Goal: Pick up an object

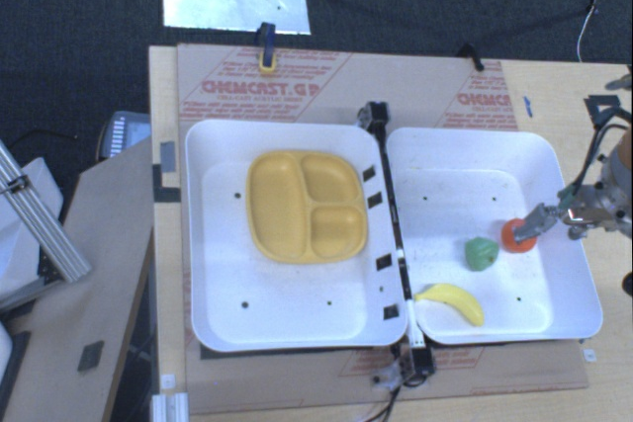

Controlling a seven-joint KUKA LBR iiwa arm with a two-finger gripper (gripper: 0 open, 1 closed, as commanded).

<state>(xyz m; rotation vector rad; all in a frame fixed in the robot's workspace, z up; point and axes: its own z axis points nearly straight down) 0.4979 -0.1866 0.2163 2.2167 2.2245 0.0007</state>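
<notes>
Left white plastic bin [213, 311] carries a yellow moulded tray with three compartments [306, 207], lying flat near its middle, well apart from the action. Right white plastic bin [554, 158] carries three loose items: a curved yellow toy banana [453, 301] near the front wall, a small green lumpy object [482, 253] just above it, and a small orange-red rounded object [515, 235] just beside the green one, toward the right. The two-finger gripper [534, 224] reaches in from the right edge, its tip at or over the orange-red object; contact cannot be confirmed. Whether the fingers are spread or closed cannot be told at this scale. Likely step: settling on the orange-red piece. Doing it well would mean centring the fingers across that piece, clear of the green neighbour, then closing before lifting straight up.
</notes>
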